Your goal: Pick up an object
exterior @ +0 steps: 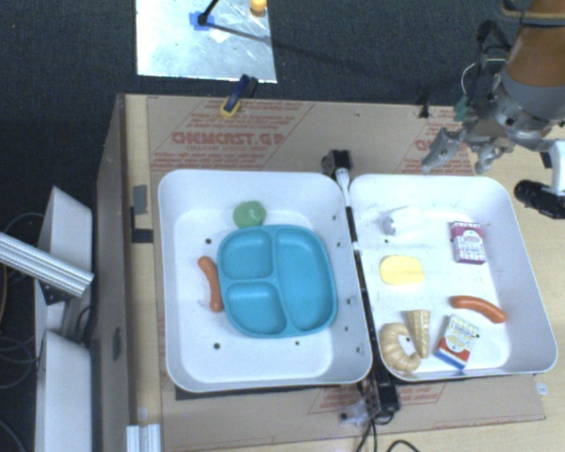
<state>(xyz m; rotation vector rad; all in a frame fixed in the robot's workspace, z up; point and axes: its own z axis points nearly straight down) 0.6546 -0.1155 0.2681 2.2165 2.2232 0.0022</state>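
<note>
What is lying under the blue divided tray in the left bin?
The blue tray rests on the left bin floor. A green object and a sausage sit beside it. Anything beneath the tray is covered.

Yellow block (401,270), sausage (476,308), croissant (399,345), lying in right bin (527,252)

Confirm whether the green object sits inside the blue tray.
No, the green object lies on the left bin's floor, just beyond the blue tray.

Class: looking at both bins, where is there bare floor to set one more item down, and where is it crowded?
Left bin: bare strip along the near wall below the blue tray. Right bin: bare patch between the yellow block and sausage. Crowded: the near edge around the croissant.
</note>
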